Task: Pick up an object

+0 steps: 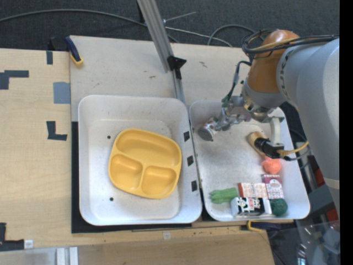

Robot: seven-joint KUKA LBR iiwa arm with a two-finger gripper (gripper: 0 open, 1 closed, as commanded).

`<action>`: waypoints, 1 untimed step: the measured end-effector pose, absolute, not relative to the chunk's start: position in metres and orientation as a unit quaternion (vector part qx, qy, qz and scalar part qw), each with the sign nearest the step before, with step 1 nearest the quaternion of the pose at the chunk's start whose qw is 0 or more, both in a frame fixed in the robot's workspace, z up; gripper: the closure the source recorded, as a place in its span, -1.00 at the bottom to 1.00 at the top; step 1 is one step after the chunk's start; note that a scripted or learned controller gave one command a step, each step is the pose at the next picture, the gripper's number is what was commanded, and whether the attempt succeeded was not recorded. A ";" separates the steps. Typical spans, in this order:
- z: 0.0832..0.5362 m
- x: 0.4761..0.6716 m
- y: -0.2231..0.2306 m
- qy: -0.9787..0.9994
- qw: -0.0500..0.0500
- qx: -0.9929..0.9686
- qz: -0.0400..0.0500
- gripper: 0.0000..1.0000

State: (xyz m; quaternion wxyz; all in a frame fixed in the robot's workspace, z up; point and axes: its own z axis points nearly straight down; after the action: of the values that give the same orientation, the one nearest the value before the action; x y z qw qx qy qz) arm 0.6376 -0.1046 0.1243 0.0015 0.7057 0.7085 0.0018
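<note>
My gripper [209, 129] hangs over the upper left part of the right bin [226, 159], close to the wall shared with the left bin. Below it lies bare bin floor. The loose objects sit apart from it along the right bin's front and right side: a green soft item [223, 195], a small red and white box [253, 190], a black and white box [251, 205], a dark green ball [279, 206], a pinkish red box [274, 185] and an orange-pink lump [271, 165].
A yellow divided plate [145, 162] lies in the middle of the left bin [94, 120]. A grey metal pole [157, 29] slants down to the bins' back edge. The arm's grey and orange body [276, 65] covers the right bin's back right corner.
</note>
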 end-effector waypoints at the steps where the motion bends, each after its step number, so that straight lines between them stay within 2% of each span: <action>1: 0.168 0.634 -0.101 0.708 0.001 0.706 0.001 1.00</action>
State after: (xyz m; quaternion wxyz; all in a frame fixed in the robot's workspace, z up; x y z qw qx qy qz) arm 0.6345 -0.1007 0.1680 0.0010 0.7063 0.7079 0.0009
